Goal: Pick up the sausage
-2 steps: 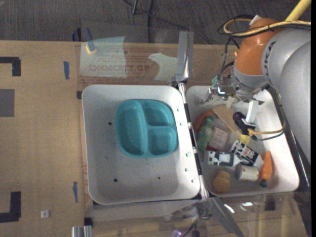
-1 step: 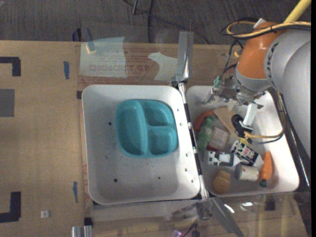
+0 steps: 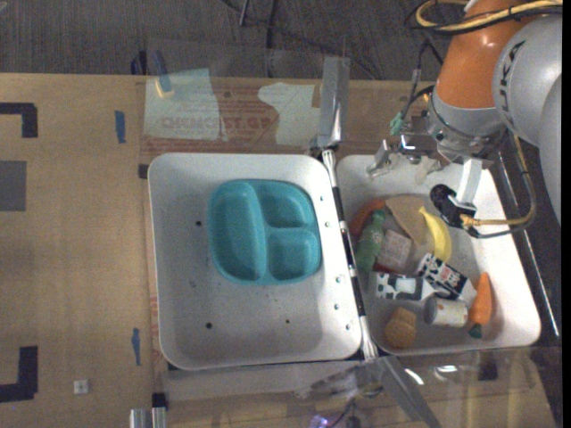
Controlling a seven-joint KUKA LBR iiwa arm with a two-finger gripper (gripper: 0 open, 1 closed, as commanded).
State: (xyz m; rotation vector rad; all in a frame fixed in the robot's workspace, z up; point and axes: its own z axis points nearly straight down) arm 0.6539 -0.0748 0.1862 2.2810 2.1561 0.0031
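Gripper (image 3: 398, 152) over the far corner of the right bin (image 3: 522, 328), on the side next to the divider between the bins. Jaw state: cannot tell, blurred and seen from above. Nothing visibly clamped.

Nearest below the jaws, toward the camera: reddish-orange curved piece, taken as the sausage (image 3: 365, 215), against the bin's left wall, partly under a tan flat piece (image 3: 409, 218). Apart from the gripper, not touched.

Just beyond that, same direction: green item (image 3: 373, 240) touching the sausage's near end. Banana (image 3: 437, 235) to the view-right of the tan piece, below the jaws and offset toward the arm.

Further toward the camera: cow-print carton (image 3: 421, 283) lying flat mid-bin. Small grey canister (image 3: 446, 312) on its side and a round tan biscuit-like item (image 3: 401, 326) near the front wall. Carrot (image 3: 482, 301) upright-ish along the view-right side, well apart from the jaws.

Farthest, across the divider to the view-left: left bin (image 3: 178, 310) with a teal divided plate (image 3: 265, 231).
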